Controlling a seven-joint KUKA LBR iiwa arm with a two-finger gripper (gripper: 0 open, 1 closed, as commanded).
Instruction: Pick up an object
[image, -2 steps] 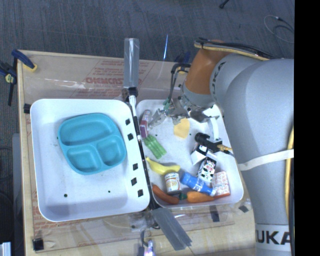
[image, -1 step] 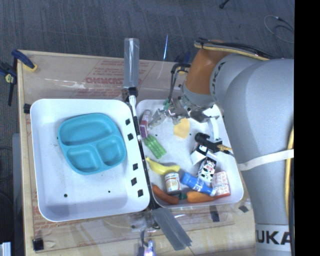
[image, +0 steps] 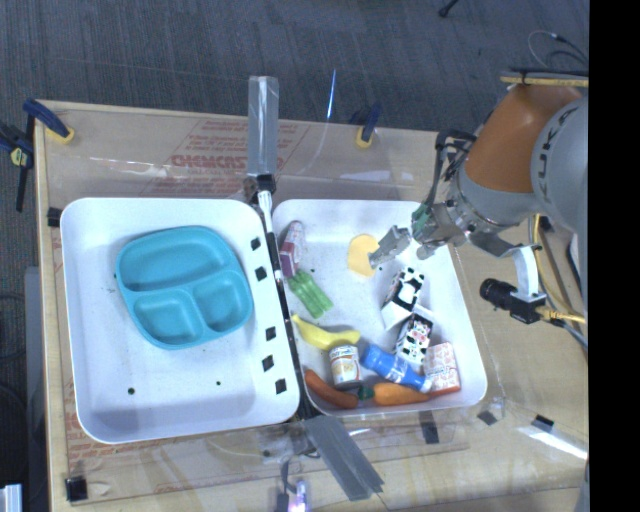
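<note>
My gripper (image: 400, 243) hangs over the back right part of the right bin (image: 470, 330), its fingers spread open with nothing between them. A flat yellow piece (image: 361, 253) lies just to its left on the bin floor. Right below it is a black-and-white cow-pattern carton (image: 405, 290), with a second one (image: 414, 341) nearer the front. Further left lie a green block (image: 311, 294) and a pink bottle (image: 291, 248). At the front of the bin are a banana (image: 325, 335), a small jar (image: 344, 365), a blue item (image: 393, 365), a pink packet (image: 442, 368) and a carrot (image: 400, 393).
The left bin (image: 90, 380) holds a blue divided plate (image: 185, 283). A ridge with black tabs (image: 268, 300) separates the two bins. A clear upright post (image: 263, 125) stands behind them. The arm's orange band (image: 515, 140) and cables sit at the right.
</note>
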